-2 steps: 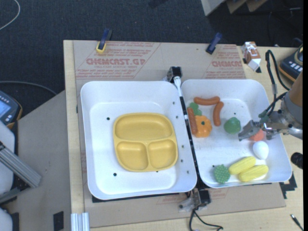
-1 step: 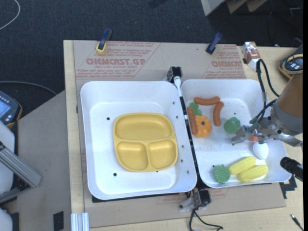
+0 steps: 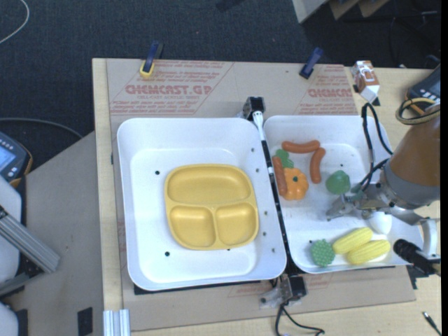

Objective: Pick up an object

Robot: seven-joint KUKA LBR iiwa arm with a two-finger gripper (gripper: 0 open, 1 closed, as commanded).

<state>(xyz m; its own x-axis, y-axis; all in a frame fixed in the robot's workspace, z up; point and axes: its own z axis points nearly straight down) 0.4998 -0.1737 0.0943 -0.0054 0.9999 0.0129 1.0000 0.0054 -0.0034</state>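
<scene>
A wooden bench (image 3: 210, 82) seen from above holds two shallow white bins side by side. The left bin (image 3: 140, 208) contains a yellow divided plate (image 3: 210, 205), lying flat near the bin's middle, with one wide section at the back and two smaller ones at the front.

The right bin (image 3: 308, 128) holds several toy foods. Against its left wall lies a carrot (image 3: 278, 173), touching an orange pepper (image 3: 295, 184) just beside it. Behind them lies one sausage (image 3: 301, 146) crosswise, with a second sausage (image 3: 317, 165) standing lengthwise near its right end. A round green fruit (image 3: 338, 182) sits right of that. At the front lie a green broccoli piece (image 3: 323, 253) and two yellow corn cobs (image 3: 360, 246), touching each other.

The gripper (image 3: 343, 207) reaches in from the right, low over the bin floor between the green fruit and the corn. Its metal fingers appear spread, with nothing visible between them. A white egg-like object (image 3: 380, 222) sits just under the wrist.
</scene>
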